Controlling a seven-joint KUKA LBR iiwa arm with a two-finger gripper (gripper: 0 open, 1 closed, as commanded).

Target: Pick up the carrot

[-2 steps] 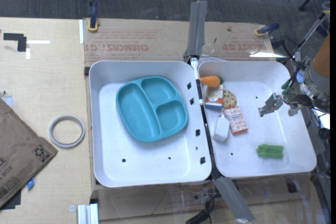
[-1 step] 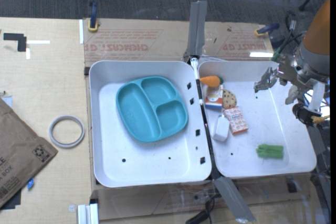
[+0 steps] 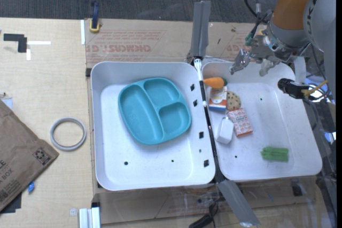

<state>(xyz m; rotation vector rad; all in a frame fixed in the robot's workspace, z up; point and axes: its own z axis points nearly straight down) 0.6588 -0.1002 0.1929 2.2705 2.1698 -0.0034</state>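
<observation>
Pincer [image 3: 251,63] hung with fingers apart and nothing in them, just right of the carrot [image 3: 214,82] in the right bin [image 3: 299,131].

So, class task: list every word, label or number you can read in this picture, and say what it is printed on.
Red print on the cardboard sheet behind the bins: it appears upside down and too blurred to read with certainty.
"BOX" on the brown cardboard box at the left edge, partly cut off.
Printing on the small packets in the right bin: too small to read.
</observation>
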